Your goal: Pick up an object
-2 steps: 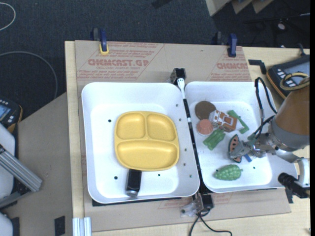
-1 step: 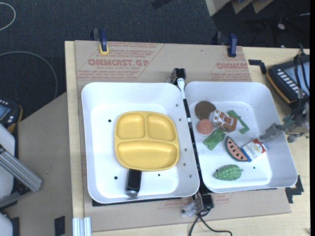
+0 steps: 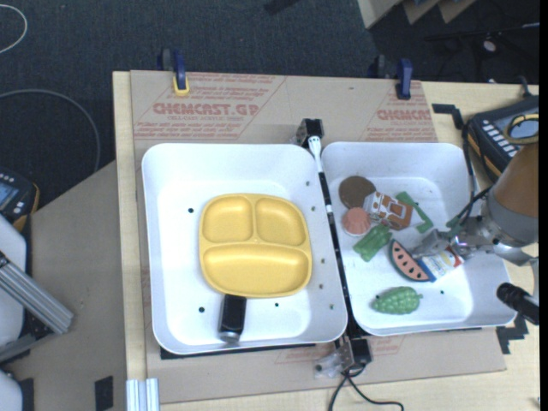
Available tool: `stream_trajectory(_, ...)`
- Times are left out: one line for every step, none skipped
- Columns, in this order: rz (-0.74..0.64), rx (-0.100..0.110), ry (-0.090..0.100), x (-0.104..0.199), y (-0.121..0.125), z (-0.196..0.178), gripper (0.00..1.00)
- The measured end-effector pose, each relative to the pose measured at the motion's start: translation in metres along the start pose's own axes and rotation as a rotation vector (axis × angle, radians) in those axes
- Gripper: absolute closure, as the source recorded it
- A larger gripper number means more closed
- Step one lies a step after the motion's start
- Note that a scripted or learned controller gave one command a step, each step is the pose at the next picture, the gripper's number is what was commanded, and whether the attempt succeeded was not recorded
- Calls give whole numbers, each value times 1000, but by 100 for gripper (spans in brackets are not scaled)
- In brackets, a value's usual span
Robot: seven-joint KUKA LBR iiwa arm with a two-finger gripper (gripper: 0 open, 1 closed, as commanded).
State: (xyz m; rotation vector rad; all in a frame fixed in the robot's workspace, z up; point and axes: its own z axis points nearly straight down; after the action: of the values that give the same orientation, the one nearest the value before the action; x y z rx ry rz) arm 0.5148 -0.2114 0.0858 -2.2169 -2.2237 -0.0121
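A dark cylindrical object (image 3: 232, 316) is seen lying at the near edge of the left bin (image 3: 163, 229), just in front of a yellow divided plate (image 3: 254, 243) that rests flat in the middle of that bin. In the right bin (image 3: 445, 313), a green bumpy toy fruit (image 3: 396, 300) is found nearest the front wall. Just behind it a watermelon slice (image 3: 408, 261) is lying, with a green block (image 3: 372, 242) beside it to the left. Farther back, a pink round piece (image 3: 356, 221), a brown-and-white gingerbread-house toy (image 3: 391, 210) and a dark brown disc (image 3: 356, 190) are grouped close together, the house touching or nearly touching the pink piece.

The gripper (image 3: 439, 248) is positioned low in the right bin, just right of the watermelon slice, over a small white-and-red item (image 3: 442, 265) that cannot be identified. Whether the gripper is released or clenched cannot be told, and nothing is seen to be grasped by it. The grey arm (image 3: 512, 204) with its orange band is entered from the right.

Beyond the bins, two blue clamps (image 3: 178, 65) are fixed on the far edge of the brown board (image 3: 214, 105).
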Motion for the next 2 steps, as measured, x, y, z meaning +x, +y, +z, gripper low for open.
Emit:
stream_trajectory(-8,-2,-4,80,63,1,0)
stream_trajectory(9,12,-6,53,-28,2,0)
